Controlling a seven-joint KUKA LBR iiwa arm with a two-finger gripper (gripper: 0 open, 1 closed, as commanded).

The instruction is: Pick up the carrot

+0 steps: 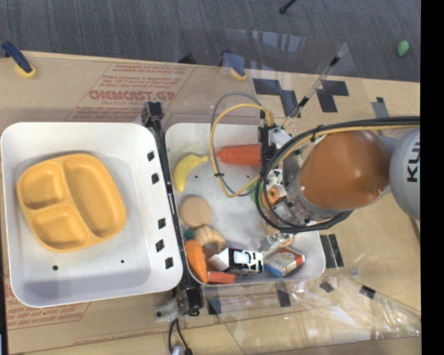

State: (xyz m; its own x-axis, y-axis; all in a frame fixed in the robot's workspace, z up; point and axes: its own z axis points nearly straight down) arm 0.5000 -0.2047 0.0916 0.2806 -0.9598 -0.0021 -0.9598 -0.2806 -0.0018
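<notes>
- Target: the carrot (196, 259), taken to be the orange tapered piece in the near left corner of the right bin (233, 217). Close against the wall there, touching a flat red piece (220, 277) and just beside a pale lumpy piece (209, 237).
- Position of the tool (276, 237): low over the near right part of the same bin, apart from the carrot and just beside a small carton (285, 262). Cannot tell whether released or clenched; nothing seen grasped.
- Risk of the wrong target: an orange-red long piece (239, 154) near the far wall, similar in colour and shape.
- Risk of a blocked close: bin corner tight on one side and neighbours pressed in on the other, so little room around the carrot.
- Risk of shoving the red piece or a black-and-white piece (246, 259) on the way across.
- Risk of slip: smooth taper, likely to squirt out if pinched near the thin end.
- Count, right bin: one carrot, one orange-red long piece, one banana (186, 170), one round tan piece (194, 211), one pale lumpy piece, one red piece, one black-and-white piece, one small carton; eight in all.
- Count, left bin (140, 257): one yellow plate (70, 200) with three compartments.
- Two bins on one bench (96, 80).
</notes>
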